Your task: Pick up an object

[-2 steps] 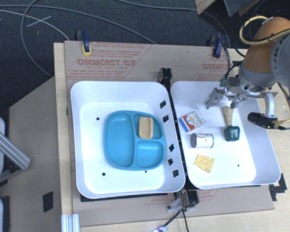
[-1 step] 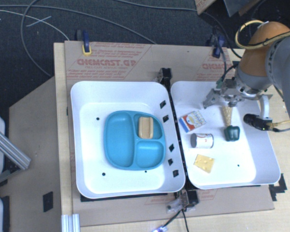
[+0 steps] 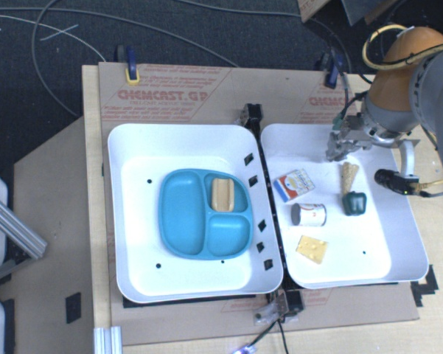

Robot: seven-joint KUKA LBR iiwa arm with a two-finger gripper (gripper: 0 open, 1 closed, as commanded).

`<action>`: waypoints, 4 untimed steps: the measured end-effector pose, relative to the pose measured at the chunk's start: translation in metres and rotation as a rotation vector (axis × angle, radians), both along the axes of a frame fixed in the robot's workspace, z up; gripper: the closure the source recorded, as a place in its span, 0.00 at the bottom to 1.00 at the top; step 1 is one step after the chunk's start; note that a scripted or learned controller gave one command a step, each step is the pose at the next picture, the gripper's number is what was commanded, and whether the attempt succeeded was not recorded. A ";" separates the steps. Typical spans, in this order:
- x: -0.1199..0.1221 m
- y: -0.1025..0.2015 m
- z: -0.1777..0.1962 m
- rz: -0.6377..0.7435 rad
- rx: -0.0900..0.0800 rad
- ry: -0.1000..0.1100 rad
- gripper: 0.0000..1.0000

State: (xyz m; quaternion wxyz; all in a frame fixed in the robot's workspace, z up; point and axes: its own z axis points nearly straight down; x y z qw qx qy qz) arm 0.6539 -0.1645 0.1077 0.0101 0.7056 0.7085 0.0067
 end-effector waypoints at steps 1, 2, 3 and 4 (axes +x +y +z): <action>0.005 0.005 0.064 -0.002 0.003 0.016 1.00; 0.006 0.005 0.108 -0.003 0.003 0.017 1.00; 0.003 0.068 0.104 0.002 0.008 0.025 1.00; -0.010 0.124 0.102 0.002 0.008 0.026 1.00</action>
